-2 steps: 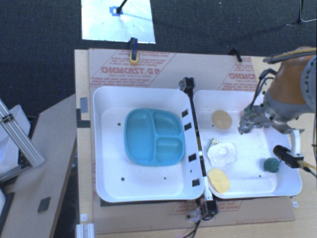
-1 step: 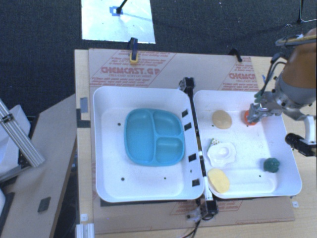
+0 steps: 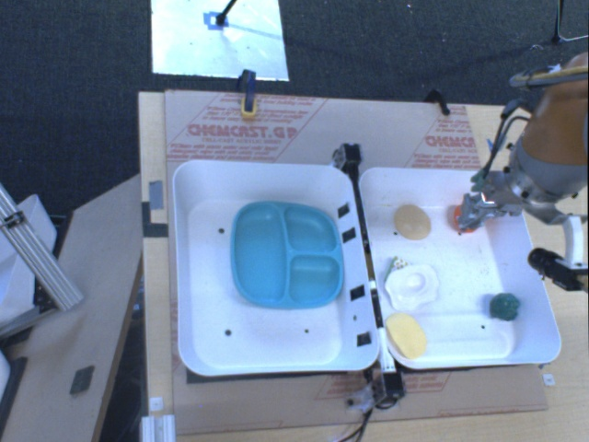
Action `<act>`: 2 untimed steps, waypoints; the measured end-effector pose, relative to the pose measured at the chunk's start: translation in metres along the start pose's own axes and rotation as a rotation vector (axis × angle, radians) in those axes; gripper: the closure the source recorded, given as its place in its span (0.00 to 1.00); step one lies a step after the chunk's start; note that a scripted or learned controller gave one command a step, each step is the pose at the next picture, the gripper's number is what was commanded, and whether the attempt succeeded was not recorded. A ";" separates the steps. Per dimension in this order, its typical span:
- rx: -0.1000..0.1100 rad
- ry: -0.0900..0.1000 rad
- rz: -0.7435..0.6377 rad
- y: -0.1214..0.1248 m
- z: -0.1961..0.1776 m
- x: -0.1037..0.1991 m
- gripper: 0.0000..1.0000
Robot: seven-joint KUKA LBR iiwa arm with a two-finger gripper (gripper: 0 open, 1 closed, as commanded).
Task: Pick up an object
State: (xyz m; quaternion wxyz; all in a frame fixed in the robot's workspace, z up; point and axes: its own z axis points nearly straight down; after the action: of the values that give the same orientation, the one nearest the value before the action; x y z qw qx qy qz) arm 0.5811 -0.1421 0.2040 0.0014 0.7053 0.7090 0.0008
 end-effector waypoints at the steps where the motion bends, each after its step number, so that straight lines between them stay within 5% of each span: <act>1: 0.000 0.002 -0.005 0.011 0.005 0.058 1.00; 2: -0.001 0.003 -0.005 0.026 -0.010 0.106 1.00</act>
State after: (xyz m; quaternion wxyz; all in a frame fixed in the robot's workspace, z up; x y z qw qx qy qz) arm 0.6062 -0.0357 0.2136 0.0007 0.7036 0.7106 0.0020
